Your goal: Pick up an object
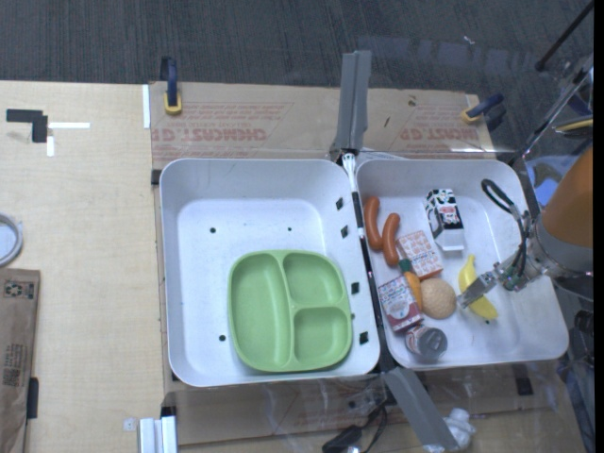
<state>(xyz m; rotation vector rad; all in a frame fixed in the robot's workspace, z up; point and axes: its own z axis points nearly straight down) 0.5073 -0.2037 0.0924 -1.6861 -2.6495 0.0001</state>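
Banana (474, 291) touching tool (475, 293)

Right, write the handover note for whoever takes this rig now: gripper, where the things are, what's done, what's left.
Gripper: low in the right bin, at the yellow banana; whether it grips the banana cannot be told from this view.
Right bin also holds two sausages, a milk carton, two snack packets, a bread roll, a small can and a black loop.
Left bin: a green divided plate.
Done: arm is down among the objects.
Left: confirm a grasp and lift one object out; nothing is visibly raised yet.
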